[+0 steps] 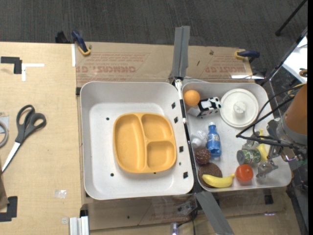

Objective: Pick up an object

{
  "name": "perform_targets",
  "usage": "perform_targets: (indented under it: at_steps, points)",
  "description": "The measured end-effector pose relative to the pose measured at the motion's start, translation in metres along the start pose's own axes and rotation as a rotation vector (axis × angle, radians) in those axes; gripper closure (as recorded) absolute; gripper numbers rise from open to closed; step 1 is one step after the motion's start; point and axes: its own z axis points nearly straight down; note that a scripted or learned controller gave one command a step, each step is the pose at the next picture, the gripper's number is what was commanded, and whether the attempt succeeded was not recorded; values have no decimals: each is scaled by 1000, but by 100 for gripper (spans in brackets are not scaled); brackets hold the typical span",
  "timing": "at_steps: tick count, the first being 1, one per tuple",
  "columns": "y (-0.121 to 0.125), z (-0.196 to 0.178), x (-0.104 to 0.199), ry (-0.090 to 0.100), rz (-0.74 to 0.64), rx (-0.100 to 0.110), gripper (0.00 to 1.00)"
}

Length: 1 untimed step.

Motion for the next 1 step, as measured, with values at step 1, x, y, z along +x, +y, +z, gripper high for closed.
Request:
perform_targets:
  at_steps: [1]
  points:
    - [3,0,6,0,-56,0,0]
